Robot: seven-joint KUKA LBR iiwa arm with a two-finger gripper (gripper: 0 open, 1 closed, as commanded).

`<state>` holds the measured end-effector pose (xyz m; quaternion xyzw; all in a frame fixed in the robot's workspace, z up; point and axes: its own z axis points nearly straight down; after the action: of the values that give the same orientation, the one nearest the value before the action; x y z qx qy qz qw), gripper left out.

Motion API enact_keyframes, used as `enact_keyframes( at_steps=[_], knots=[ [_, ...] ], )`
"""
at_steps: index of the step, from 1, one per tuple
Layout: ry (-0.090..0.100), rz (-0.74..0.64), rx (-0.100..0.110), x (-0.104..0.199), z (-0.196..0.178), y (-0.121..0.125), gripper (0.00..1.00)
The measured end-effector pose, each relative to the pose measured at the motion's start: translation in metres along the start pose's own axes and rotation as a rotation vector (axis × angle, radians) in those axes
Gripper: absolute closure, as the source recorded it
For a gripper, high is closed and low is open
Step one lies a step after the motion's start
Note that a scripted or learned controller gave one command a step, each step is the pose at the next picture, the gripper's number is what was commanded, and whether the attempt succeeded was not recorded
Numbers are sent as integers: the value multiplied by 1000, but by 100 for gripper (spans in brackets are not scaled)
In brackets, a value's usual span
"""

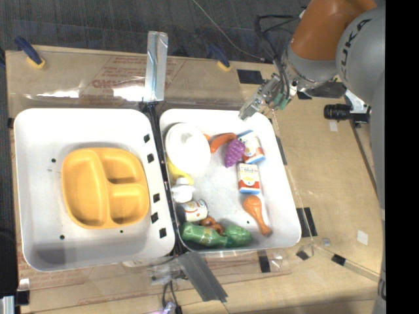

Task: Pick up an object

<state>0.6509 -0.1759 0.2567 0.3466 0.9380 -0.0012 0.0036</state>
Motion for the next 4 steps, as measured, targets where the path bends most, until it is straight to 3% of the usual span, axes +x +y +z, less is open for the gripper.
enact_keyframes(
  at_steps=[3, 4],
  knots=[
    [-10, -19, 0, -1, -33, 4, 100],
    [8, 14, 2, 16, -16, 18, 100]
  ],
)
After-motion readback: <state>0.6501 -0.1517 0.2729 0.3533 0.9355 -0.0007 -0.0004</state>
